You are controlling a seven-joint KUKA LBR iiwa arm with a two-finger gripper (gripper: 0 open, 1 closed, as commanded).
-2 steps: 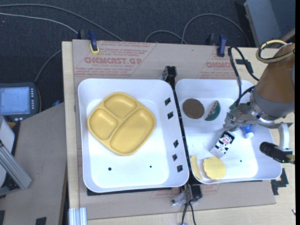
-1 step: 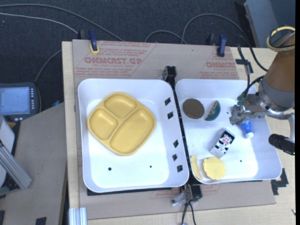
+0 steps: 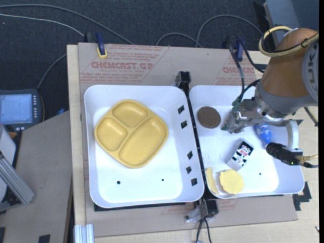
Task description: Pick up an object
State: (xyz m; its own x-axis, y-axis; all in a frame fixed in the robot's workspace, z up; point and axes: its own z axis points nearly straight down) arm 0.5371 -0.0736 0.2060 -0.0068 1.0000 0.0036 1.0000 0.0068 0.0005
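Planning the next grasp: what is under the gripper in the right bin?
Bare white bin floor shows around the gripper, with a brown disc beside it. The spot directly beneath is covered.

The grey arm (image 3: 291, 65) with its orange band is reaching in from the right, its wrist bending downward and leftward. Its end effector (image 3: 234, 124) is hanging low, pointing down, metal parts facing left.

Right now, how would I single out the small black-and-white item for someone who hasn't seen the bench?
Look in the right bin, near its middle. The black-and-white block lies tilted, between the brown disc above-left and the yellow piece below. It is the only boxy, patterned object there.
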